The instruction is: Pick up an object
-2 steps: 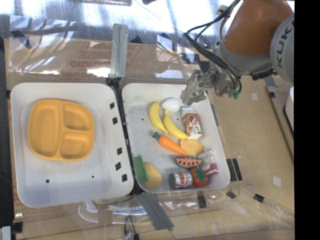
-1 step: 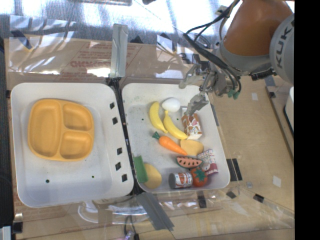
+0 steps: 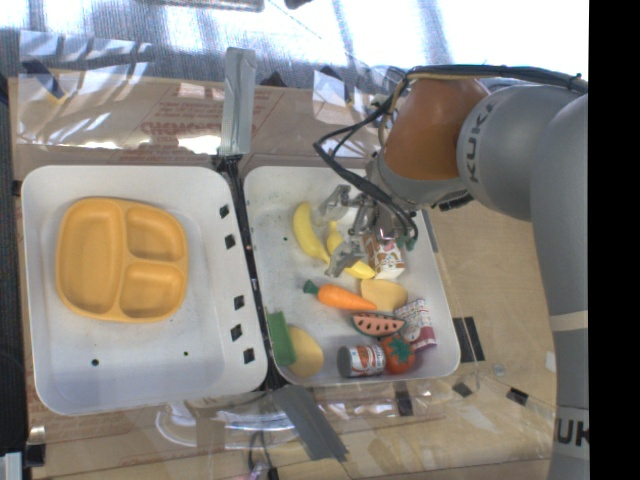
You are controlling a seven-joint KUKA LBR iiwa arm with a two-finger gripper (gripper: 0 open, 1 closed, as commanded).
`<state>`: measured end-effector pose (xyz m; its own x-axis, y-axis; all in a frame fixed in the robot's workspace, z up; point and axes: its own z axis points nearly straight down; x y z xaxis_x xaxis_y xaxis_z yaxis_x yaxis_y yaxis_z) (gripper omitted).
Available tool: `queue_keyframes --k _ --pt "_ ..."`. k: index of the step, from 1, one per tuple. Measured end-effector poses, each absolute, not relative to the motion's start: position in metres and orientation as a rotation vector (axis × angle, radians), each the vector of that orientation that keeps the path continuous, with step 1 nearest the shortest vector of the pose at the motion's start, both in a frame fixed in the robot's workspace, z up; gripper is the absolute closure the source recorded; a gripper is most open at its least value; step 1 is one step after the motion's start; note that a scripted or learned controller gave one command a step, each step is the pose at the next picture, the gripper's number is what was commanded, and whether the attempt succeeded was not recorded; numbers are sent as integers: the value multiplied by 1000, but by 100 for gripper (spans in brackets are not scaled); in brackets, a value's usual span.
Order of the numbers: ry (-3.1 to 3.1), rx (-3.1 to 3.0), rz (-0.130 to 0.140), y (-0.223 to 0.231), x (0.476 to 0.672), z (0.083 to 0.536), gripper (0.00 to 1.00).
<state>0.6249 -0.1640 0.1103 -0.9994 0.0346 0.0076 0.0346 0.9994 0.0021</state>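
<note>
The left bin [image 3: 40, 368] holds a yellow divided tray [image 3: 121, 258]; the gripper [image 3: 350, 233], spread apart, hangs over the right bin's [image 3: 262, 208] toy food.

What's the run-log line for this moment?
arm: over right bin | gripper: low among toy food, beside banana | grasp: unconfirmed | left bin: yellow tray

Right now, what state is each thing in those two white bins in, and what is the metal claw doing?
Yellow tray: lying flat in the left bin, compartments bare.
Banana: lying in the right bin.
Carrot: lying on its side.
Can: tipped on its side.
Watermelon slice: lying flat.
Gripper: down among the toys beside the banana.
</note>
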Motion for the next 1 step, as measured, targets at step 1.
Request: queue_keyframes --k 1 --pt "-3141 92 1 -91 614 106 0"
